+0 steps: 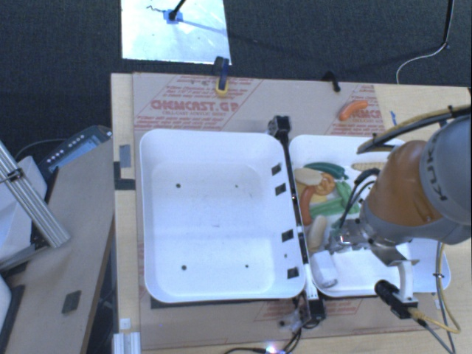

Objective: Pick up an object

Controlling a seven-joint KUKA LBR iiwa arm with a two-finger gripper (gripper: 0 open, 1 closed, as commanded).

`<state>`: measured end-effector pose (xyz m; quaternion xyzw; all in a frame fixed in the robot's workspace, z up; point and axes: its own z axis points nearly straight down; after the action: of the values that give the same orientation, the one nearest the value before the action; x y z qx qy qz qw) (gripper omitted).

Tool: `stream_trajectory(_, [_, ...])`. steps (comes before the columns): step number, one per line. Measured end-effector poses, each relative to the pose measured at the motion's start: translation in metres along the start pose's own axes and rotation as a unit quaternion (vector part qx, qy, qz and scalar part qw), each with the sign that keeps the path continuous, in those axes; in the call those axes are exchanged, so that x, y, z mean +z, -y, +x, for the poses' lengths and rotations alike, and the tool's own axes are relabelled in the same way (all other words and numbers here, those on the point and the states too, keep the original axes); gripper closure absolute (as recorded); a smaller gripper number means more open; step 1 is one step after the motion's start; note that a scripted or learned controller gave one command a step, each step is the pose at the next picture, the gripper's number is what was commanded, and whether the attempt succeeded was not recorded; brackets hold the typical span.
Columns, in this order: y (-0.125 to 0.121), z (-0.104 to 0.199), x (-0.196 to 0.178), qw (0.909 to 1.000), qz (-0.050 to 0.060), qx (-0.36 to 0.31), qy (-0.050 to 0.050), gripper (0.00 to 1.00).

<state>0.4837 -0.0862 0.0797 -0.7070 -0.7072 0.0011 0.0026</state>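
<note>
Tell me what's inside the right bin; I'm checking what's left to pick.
The right bin holds a heap of toy food: an orange piece, a green piece and a pale piece. The arm covers most of the bin, so anything under it is hidden.

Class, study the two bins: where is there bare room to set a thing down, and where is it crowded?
The left bin has a bare floor from its outer wall across to the divider. The bench strip behind both bins is bare too, between the yellow clip and the orange toy. The right bin is crowded: a toy pile and the arm above it.
</note>
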Motion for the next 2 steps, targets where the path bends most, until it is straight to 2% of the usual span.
stream_trajectory(1, [-0.039,-0.053,-0.015,1.0,-0.006,0.001,0.003,1.0])
stream_trajectory(2, [-0.139,-0.025,-0.006,1.0,-0.008,-0.005,0.001,1.0])
